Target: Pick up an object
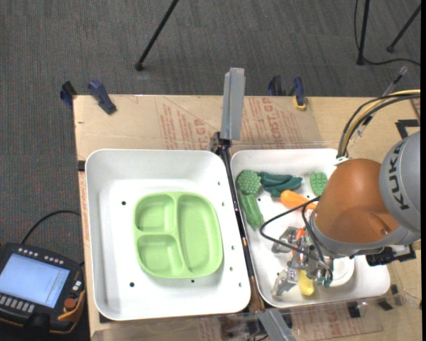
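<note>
My gripper (300, 278) is low over the front part of the right bin (270, 298), below the orange wrist band. A small yellow object (307, 287) lies right at its tip; whether it is held I cannot tell. Further back in this bin lie a green broccoli-like piece (247, 182), a dark green piece (278, 183), an orange carrot (295, 199), a green cucumber-like piece (253, 209) and a light green piece (318, 183). The arm hides the bin's right part.
The left bin (106, 190) holds a light green divided plate (177, 234). A grey post (233, 105) stands behind the gap between the bins. A teach pendant (32, 284) lies on the floor at lower left.
</note>
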Controlling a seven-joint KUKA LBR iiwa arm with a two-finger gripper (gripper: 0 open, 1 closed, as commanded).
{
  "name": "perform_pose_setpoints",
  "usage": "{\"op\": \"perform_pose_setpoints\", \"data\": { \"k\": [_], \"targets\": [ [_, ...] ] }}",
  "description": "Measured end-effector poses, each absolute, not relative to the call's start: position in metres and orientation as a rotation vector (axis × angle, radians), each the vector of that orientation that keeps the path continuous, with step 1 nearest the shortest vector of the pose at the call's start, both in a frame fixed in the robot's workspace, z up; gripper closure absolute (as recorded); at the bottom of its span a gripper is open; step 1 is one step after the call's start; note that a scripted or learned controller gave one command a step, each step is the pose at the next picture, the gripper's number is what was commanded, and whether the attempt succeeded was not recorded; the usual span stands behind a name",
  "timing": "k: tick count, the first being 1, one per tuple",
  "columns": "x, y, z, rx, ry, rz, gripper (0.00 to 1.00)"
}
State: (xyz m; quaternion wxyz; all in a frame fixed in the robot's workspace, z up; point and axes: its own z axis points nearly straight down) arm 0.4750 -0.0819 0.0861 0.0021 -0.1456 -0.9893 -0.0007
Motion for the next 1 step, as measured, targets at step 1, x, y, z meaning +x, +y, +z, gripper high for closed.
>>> {"op": "perform_pose_setpoints", "data": {
  "k": [1],
  "targets": [
    [0.4756, -0.0812, 0.0953, -0.453, -3.104, -0.003, 1.00]
  ]
}}
